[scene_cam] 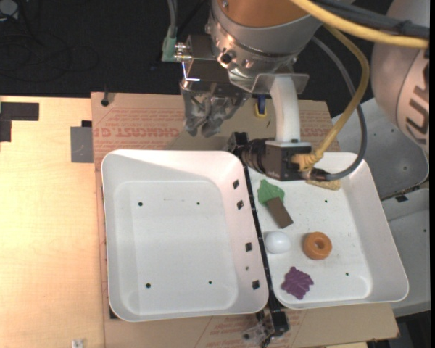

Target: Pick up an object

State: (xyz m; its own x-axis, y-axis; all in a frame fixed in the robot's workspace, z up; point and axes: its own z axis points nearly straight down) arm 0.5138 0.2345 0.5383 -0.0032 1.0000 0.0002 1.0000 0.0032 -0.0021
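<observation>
My gripper point(209, 116) hangs high over the cardboard behind the left bin's far right corner, close to the camera and blurred. The right bin point(362, 194) holds the objects, all near its left side. A green piece point(270, 191) lies by the dividing wall with a brown block point(280, 213) touching its near side. A white ball point(278, 242) sits in front of them, an orange ring point(318, 246) lies to its right, and a purple bunch point(297, 282) rests near the front wall. Nothing shows under the gripper.
The left bin point(123, 194) stands beside the right one, their rims meeting at the middle point(251, 230). Both rest on a cardboard sheet point(138, 125) on a pale wooden bench point(36, 230). A yellow cable point(351, 114) loops over the right bin's far edge.
</observation>
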